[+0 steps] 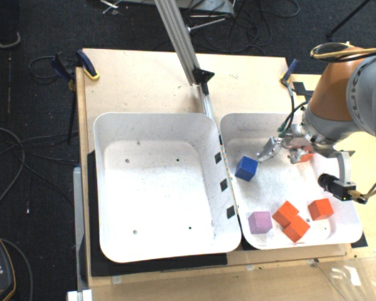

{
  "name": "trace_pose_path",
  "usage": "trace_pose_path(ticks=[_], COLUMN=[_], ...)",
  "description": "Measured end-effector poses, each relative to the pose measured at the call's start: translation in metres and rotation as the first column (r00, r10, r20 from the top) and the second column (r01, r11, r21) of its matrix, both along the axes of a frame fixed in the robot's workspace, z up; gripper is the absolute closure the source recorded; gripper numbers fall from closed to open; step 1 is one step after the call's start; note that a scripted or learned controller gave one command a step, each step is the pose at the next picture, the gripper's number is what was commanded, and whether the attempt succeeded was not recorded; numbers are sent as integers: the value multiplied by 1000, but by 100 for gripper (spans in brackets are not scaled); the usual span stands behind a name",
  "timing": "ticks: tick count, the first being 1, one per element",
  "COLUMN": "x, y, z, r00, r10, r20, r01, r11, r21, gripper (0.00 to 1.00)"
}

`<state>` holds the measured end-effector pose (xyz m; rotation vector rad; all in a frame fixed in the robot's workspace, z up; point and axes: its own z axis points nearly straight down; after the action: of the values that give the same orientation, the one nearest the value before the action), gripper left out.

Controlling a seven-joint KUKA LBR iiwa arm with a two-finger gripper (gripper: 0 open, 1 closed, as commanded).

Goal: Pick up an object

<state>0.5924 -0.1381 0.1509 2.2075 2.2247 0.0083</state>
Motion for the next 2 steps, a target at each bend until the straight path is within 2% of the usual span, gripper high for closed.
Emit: trace_pose_path(ticks=[1,2], x=[-78,-46], y=[-74,-3], z=[-57,-55], r00=[1000,1000], r10=[-17,1], r20=[-12,-5], r01=[17,-1], r11=[1000,1000], r21=[0,3], gripper=[0,0])
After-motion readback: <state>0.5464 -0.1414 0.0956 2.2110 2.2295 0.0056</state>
